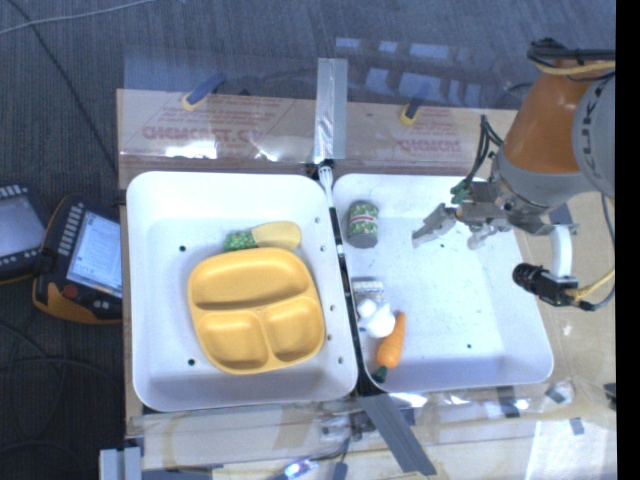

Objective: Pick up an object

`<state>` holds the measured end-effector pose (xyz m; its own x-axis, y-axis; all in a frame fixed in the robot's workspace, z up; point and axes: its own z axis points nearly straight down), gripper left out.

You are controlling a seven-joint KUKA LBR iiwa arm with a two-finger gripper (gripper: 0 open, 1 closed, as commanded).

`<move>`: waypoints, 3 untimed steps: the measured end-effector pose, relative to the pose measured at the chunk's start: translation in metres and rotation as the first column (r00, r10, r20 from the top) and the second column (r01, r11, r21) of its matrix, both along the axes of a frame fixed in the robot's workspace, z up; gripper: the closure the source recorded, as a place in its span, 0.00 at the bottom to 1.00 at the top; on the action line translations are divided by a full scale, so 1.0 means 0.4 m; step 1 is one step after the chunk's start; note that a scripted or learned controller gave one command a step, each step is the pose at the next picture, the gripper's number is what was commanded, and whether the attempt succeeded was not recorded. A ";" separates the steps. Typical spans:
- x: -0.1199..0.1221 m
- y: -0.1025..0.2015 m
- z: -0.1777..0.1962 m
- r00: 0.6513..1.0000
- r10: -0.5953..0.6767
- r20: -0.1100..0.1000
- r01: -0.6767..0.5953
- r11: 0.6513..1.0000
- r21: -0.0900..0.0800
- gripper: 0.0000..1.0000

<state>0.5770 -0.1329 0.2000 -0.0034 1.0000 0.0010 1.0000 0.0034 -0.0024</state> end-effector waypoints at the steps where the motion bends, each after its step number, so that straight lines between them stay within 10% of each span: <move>1: 0.095 -0.171 0.207 0.995 -0.101 0.003 0.101 0.995 -0.005 0.00; 2: 0.064 -0.006 -0.106 0.959 0.283 0.001 -0.283 0.959 0.000 0.00; 3: 0.041 -0.225 0.053 0.481 0.876 0.004 -0.876 0.481 -0.004 0.00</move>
